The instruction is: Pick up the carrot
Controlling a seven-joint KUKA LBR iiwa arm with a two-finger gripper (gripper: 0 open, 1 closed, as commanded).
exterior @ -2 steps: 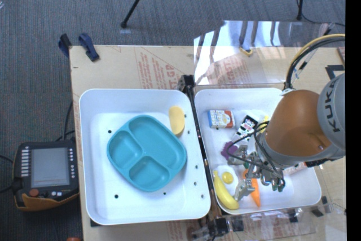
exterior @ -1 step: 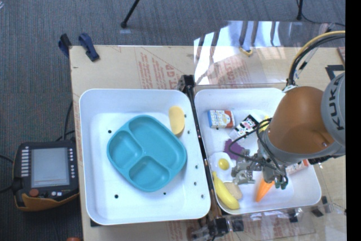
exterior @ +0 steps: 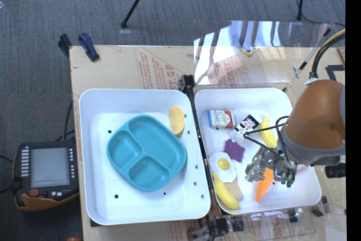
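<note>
The orange carrot [exterior: 263,187] lies in the right bin [exterior: 282,99], near its front right, pointing down toward the front wall. My gripper [exterior: 271,169] hangs right over the carrot's upper end, and its metal fingers straddle or touch that end. The carrot's lower half rests on the bin floor. The arm's orange band [exterior: 316,115] rises behind it at the right.
Sharing the right bin are a banana [exterior: 225,192], a fried egg toy [exterior: 223,166], a purple piece [exterior: 233,149], a small milk carton [exterior: 219,118], a black-and-white box [exterior: 246,125] and a yellow item [exterior: 268,131]. The left bin holds a blue divided plate [exterior: 146,152] and a yellow piece [exterior: 176,119].
</note>
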